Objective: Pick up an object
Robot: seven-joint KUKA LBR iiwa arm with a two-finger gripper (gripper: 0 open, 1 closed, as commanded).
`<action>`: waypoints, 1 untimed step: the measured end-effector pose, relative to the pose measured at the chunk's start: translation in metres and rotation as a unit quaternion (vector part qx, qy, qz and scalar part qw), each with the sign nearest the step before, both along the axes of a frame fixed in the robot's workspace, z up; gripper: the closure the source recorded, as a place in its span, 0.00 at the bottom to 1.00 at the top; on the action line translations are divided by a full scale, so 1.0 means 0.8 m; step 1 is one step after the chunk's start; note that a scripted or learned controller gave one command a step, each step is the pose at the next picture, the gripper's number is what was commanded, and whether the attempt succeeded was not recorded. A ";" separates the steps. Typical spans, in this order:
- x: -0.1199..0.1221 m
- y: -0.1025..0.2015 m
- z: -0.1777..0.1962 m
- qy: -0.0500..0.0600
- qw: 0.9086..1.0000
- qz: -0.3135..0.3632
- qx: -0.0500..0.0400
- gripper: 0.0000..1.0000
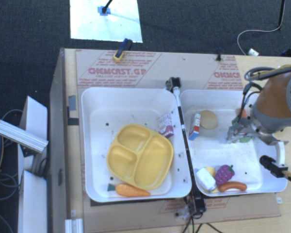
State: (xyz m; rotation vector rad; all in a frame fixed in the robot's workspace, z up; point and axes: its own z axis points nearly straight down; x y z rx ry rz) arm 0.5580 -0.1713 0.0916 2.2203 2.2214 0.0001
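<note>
My gripper [238,135] is low over the right bin [218,95], near its right middle, with the grey and orange arm [276,101] coming in from the right. To its left lie a tan round piece [208,119] and a white tube with a blue and red end [195,125]. Along the bin's front edge are a bunch of purple grapes [224,173], a red sausage [232,186], a white block [205,179] and a small yellow piece [210,170]. A small orange bit [240,113] shows just behind the gripper. I see nothing held.
The left bin [94,130] holds a yellow divided plate [139,155], an orange carrot [131,191] at the front and a small red and white can [166,125] by the divider. A black-handled tool [180,115] lies along the rims between the bins. Cables hang at the right.
</note>
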 end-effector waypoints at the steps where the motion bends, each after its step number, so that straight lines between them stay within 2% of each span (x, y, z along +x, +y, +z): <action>1: 0.068 -0.035 0.058 -0.002 1.000 0.002 -0.001 1.00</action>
